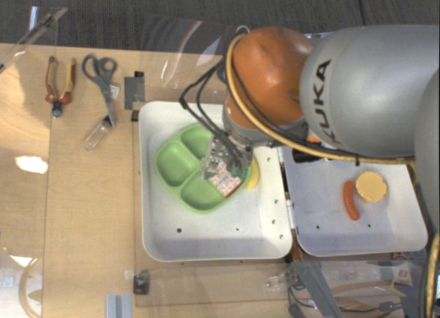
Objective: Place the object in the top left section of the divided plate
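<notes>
A green divided plate (180, 165) lies in the left white bin (172, 234). My gripper (221, 165) hangs over the plate's right side, under the orange band of the wrist (268, 76). A small pink and white object (227, 185) shows right below the gripper, over the plate's lower right rim. I cannot tell whether it sits between the fingers. A yellow object (253, 174) lies beside the plate on its right, partly hidden by the gripper.
The right bin (323, 234) holds a red sausage-shaped piece (351, 201) and a round yellow piece (371, 187). Pliers (58, 86), scissors (102, 76) and a small black block (134, 90) lie on the bench to the left of the bins.
</notes>
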`<state>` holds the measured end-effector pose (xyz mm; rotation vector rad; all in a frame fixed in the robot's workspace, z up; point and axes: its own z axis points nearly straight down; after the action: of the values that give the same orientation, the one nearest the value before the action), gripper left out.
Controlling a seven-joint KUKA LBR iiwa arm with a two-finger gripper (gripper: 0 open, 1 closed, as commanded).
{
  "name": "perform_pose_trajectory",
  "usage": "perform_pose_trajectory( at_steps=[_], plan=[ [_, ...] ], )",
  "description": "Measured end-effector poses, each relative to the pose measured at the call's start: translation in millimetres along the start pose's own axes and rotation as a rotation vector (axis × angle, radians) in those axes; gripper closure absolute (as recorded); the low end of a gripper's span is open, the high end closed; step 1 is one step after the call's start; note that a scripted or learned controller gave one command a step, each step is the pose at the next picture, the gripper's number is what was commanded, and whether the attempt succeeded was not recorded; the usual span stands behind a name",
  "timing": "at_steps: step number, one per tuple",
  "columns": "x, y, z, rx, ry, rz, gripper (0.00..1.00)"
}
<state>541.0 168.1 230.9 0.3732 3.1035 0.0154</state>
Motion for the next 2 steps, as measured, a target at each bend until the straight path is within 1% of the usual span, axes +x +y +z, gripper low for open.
perform_pose_trajectory(
  at_steps=[1, 2],
  plan=[
    [0.0, -0.1, 0.0, 0.000, 0.000, 0.000, 0.00],
    [-2.3, 2.0, -12.5, -0.007, -0.008, 0.001, 1.00]
  ],
)
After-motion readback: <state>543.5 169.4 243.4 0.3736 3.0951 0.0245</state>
